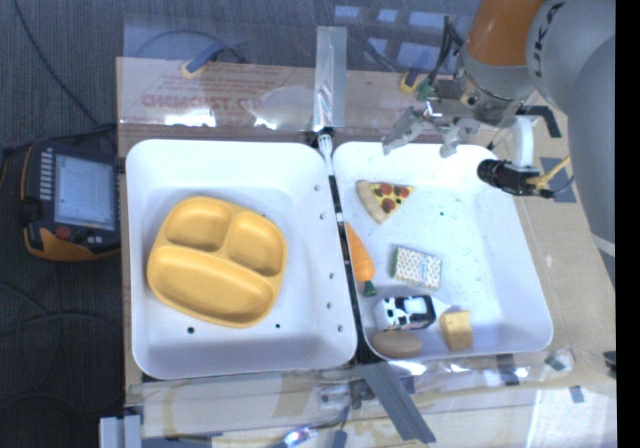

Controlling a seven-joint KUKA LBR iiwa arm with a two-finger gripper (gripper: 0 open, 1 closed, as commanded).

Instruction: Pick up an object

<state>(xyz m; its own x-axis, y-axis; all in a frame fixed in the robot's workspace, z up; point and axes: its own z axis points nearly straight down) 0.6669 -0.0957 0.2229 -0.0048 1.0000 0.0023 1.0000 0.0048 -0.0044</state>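
Note:
The right bin (510, 266) holds a toy pizza slice (385, 198), an orange carrot (358, 254) against its left wall, a pale square cracker (417, 267), a black-and-white cow figure (408, 311), a brown oval piece (398, 343) and a yellow cheese block (457, 328). My gripper (423, 142) hovers over the far rim of this bin, just beyond the pizza slice. It is open, its fingers (397, 139) spread apart with nothing between them.
A yellow divided plate (217, 258) lies in the left bin (150, 166). The ridge between the bins (336, 226) runs down the middle. A teach pendant (65, 201) rests left of the bench. My arm's orange band (510, 16) stands at upper right.

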